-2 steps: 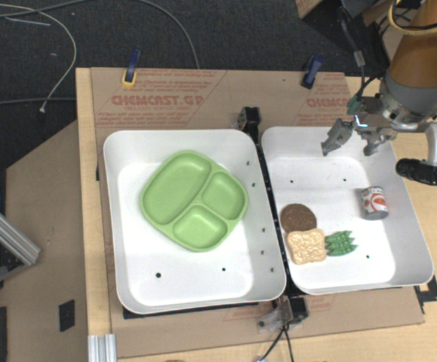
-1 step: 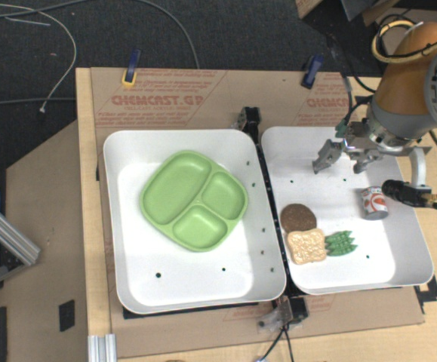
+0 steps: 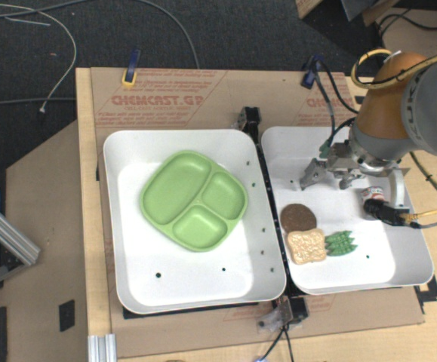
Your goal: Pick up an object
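Overhead, gripper (image 3: 331, 173) spread apart, holding nothing, above the brown disc (image 3: 299, 217), right bin (image 3: 399, 266)

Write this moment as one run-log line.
arm: over right bin | gripper: above food, holding nothing | right bin: cookie, cracker, green beans | left bin: green plate

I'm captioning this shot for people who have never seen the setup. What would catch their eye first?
Most likely the bright green divided plate, lying alone in the middle of the left bin. Next the grey arm with its orange band, its end effector over the right bin. Below it sits a small cluster: a brown disc, a tan cracker-like piece and a green toy vegetable.
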Controlling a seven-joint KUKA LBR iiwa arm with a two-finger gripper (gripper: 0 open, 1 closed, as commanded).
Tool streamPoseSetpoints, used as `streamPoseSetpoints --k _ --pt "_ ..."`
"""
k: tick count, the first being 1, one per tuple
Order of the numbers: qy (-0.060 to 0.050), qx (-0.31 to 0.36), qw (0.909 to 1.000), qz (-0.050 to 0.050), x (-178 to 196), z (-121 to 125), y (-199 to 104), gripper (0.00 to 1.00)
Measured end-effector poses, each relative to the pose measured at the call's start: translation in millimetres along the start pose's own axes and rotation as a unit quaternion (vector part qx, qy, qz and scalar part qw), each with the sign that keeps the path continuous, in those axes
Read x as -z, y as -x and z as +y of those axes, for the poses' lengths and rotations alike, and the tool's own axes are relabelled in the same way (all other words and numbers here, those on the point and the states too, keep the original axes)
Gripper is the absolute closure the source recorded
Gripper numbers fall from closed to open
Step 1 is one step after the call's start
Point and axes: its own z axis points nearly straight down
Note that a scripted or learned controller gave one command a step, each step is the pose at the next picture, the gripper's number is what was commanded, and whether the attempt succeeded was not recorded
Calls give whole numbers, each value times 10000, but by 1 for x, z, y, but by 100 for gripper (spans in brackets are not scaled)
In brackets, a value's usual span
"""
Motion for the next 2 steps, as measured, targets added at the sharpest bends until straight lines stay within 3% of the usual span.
streamPoseSetpoints --k 1,2 --pt "46 -3 10000 -7 16 2 0 100" --pt "84 8 10000 -22 81 8 0 100"
